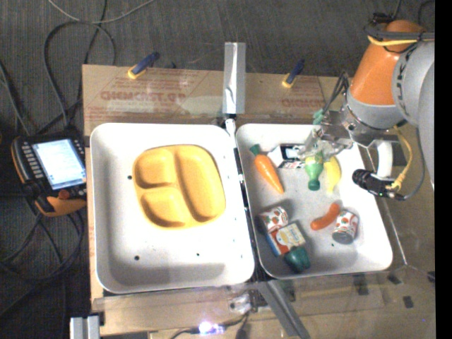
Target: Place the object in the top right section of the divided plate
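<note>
End effector (pixel 321 145) hangs low in the right bin (pixel 374 256) over the green-and-yellow toy (pixel 315 172), so this looks like the picking step, though whether it is apart or clamped I cannot tell. Next comes a firm grasp, a lift and a carry left to the plate (pixel 180 186), which lies bare in the left bin (pixel 113 260). Beside the toy lie a carrot (pixel 268 172), a sausage (pixel 325 217), a can (pixel 345 227) and a carton (pixel 281 233).

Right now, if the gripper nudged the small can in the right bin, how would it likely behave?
The can lies on its side near the sausage, so it would probably roll rather than slide. It looks like a small toy, likely light. Its round, smooth body may slip from a two-finger pinch unless it is gripped across the ends.
</note>
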Robot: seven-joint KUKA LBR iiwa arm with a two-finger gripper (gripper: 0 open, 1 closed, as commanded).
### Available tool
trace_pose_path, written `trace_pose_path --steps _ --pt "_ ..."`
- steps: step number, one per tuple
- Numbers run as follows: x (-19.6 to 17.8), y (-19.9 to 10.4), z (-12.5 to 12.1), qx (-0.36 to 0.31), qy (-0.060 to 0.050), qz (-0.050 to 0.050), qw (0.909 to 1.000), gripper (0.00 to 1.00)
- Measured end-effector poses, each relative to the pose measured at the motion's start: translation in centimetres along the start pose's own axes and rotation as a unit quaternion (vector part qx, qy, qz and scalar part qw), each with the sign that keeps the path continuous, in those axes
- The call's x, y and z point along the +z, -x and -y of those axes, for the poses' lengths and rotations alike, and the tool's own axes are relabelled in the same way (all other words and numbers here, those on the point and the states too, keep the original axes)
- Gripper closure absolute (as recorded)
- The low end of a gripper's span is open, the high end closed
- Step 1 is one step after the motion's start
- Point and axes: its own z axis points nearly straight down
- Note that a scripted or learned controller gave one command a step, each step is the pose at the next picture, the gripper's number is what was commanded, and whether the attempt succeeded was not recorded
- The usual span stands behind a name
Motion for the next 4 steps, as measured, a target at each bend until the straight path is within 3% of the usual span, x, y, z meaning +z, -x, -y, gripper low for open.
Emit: trace_pose_path --steps 1,2,3,4 --pt "-5.5 -6.8 -1.2 0.023 0.0 -0.002 0.9997 1.0" --pt "-5.5 -16.0 -1.4 0.049 0.0 -0.001 0.9988 1.0" --pt "-2.2 -24.0 -3.3 -0.039 0.0 0.0 0.9992 1.0" --pt "3.1 -30.8 -2.6 0.015 -0.001 -0.001 0.9999 1.0"
